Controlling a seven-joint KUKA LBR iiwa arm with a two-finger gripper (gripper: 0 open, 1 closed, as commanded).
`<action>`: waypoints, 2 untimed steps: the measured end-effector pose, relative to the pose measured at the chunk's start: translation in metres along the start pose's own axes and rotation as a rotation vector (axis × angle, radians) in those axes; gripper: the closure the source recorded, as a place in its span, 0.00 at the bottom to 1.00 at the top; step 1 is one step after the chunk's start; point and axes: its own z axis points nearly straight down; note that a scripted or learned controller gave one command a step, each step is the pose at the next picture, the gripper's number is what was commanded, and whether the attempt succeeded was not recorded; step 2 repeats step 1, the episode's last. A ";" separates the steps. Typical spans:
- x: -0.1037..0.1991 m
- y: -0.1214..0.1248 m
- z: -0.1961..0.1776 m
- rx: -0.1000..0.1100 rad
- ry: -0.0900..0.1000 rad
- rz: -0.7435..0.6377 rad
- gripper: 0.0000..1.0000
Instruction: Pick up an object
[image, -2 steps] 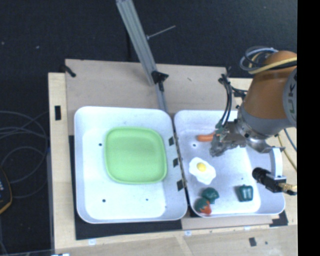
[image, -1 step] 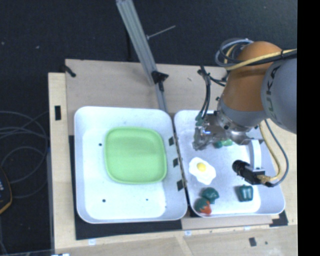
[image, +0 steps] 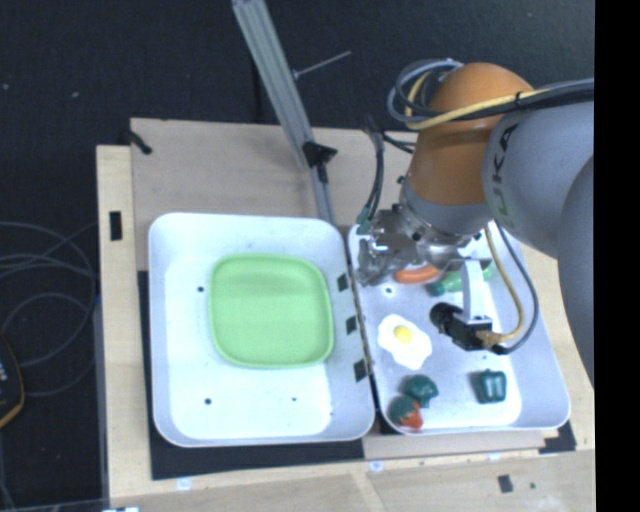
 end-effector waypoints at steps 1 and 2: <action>0.043 0.018 -0.001 0.000 0.000 0.000 1.00; 0.043 0.018 -0.001 0.000 0.000 0.000 1.00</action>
